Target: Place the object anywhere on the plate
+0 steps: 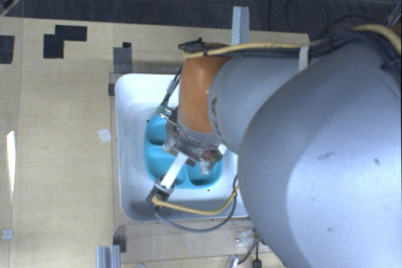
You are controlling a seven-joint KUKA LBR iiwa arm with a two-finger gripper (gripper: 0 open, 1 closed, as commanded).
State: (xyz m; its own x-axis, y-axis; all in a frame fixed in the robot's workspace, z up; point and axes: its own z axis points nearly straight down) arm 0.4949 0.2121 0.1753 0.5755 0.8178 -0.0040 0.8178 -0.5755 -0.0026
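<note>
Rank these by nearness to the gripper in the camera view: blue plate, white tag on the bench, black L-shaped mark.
1. The blue plate, in the white bin, lies right beside and under the gripper.
2. The white tag lies on the bench left of the bin.
3. The black L-shaped mark sits far up at the bench's upper left.
</note>
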